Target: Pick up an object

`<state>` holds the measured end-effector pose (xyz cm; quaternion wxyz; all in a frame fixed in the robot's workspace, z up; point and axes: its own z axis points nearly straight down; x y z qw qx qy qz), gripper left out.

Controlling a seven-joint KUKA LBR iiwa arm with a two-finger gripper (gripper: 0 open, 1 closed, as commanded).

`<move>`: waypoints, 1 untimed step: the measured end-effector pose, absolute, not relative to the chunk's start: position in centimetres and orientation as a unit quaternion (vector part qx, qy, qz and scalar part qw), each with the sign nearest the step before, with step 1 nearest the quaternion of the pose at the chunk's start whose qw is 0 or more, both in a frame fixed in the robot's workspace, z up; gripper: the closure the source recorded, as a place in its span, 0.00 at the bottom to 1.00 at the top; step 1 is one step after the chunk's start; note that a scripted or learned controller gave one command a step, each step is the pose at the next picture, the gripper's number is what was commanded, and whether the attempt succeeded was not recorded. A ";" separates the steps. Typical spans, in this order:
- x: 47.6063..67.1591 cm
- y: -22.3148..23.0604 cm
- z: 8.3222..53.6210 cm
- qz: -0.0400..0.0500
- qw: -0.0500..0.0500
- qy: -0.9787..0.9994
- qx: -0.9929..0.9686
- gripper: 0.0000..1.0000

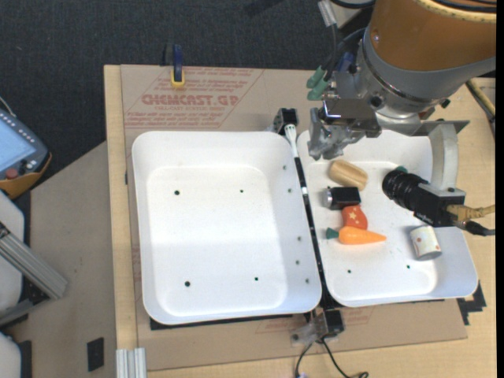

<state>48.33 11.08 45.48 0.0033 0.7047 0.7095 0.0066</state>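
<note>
My gripper (326,143) hangs over the far left corner of the right bin (394,286), just above and left of a tan cylinder (347,172). Nothing shows in its grasp. Below the cylinder lies a small black block (343,197). A red piece (355,216) sits against an orange carrot (362,238) nearer the bin's middle. A small white cylinder (426,242) lies toward the right side of the same bin.
The left bin (150,211) stands beside the right one, their rims meeting along a dark seam (305,211). Both rest on a brown board (197,97) with a blue and yellow clamp (176,65) at its far edge. The arm's large body overhangs the right bin's far side.
</note>
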 end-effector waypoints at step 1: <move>49.7 9.7 27.7 -0.007 -0.004 0.706 0.708 1.00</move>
